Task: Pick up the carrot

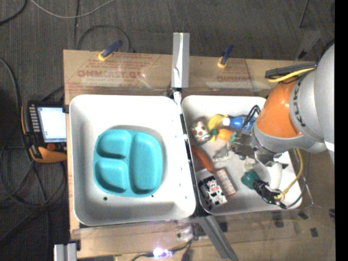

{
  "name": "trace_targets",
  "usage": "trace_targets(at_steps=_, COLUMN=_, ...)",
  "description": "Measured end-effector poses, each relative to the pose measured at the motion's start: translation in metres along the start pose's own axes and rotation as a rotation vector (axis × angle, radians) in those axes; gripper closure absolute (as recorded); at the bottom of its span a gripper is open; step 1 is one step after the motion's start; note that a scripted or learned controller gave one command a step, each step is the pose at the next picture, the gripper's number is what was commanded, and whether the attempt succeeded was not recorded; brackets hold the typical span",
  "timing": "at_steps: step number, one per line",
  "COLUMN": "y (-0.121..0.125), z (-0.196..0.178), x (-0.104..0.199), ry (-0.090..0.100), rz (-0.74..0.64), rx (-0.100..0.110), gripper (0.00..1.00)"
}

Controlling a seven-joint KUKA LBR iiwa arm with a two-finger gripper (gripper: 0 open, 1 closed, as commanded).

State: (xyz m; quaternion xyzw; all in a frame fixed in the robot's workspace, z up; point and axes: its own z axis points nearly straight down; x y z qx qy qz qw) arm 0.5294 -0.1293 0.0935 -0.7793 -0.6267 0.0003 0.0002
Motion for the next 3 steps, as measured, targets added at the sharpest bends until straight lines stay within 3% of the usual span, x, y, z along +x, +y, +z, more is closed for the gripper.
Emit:
trace_targets(at_steps=1, y=0.0, z=-0.006, x=0.0, ry=-0.002, rz=-0.001, rx=0.005, gripper=1.0)
trace_targets(at_steps=2, y=0.061, z=-0.109, x=0.04, ry=-0.006, rz=0.104, rx=0.004, gripper=1.0)
trace_targets(at_steps=3, y=-0.021, z=-0.091, x=0.015, ry=-0.003, rz=0.048, rx=0.007, gripper=1.0)
